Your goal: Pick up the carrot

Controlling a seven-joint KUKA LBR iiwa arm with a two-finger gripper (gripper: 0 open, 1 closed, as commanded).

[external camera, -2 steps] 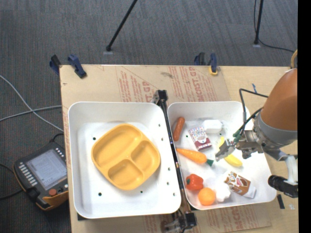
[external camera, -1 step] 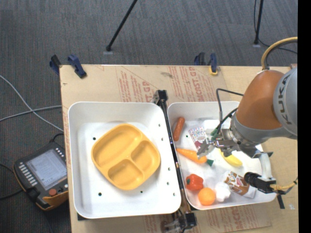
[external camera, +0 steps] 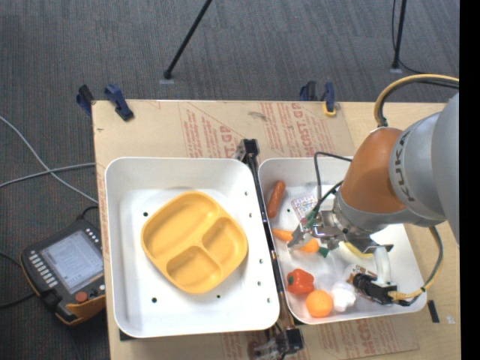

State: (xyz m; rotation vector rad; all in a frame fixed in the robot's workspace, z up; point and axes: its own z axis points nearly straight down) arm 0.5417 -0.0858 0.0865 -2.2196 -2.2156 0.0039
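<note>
The carrot is a small orange wedge lying in the left part of the right bin, partly covered by my gripper. My gripper hangs low over it, its fingertips right at the carrot's right end. The grey arm with its orange band comes in from the right and hides the bin's middle.
In the right bin lie a sausage, a red pepper, an orange, a white piece and a small packet. The left bin holds a yellow divided plate. A black divider separates the bins.
</note>
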